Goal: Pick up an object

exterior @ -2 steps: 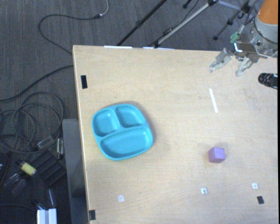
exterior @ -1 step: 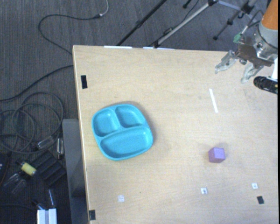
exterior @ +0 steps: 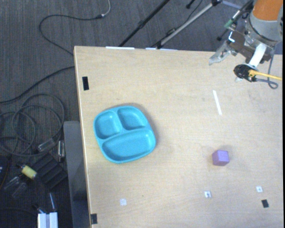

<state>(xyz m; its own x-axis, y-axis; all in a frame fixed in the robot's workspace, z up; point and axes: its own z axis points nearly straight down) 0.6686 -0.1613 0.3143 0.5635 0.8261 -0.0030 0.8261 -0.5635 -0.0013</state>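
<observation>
The wooden bench (exterior: 180,80) takes up most of the camera view. Its far and left edges are in sight, while its near and right edges are cut off by the frame. Dark carpet lies beyond it, with loose cables (exterior: 23,122) coiled off the left edge.

The arm (exterior: 270,1) comes in over the far right corner. Just its orange band and the grey wrist below it are in frame; the rest is cut off at the top.

A blue divided plate (exterior: 99,127) lies flat near the left edge, about midway between far and near. It has two small compartments on its far side and one long one on its near side, and it sits turned a little against the bench edges.

The gripper (exterior: 237,56) hangs over the far right corner, tangled visually with brackets and wiring. I cannot tell whether the claw is spread or pressed together, and nothing can be made out in it. A small black part with a yellow lead (exterior: 244,71) sits just below it; what it is cannot be made out.

The purple cube (exterior: 221,157) rests on the bench toward the near right, well apart from both plate and gripper. Its sides look equal, so it has no long axis; its top face shows and its edges run slightly skewed to the bench edges.

A thin white strip (exterior: 217,102) lies between gripper and cube, its length running far to near with a slight tilt.

A black tag (exterior: 85,83) sits at the left edge.
</observation>
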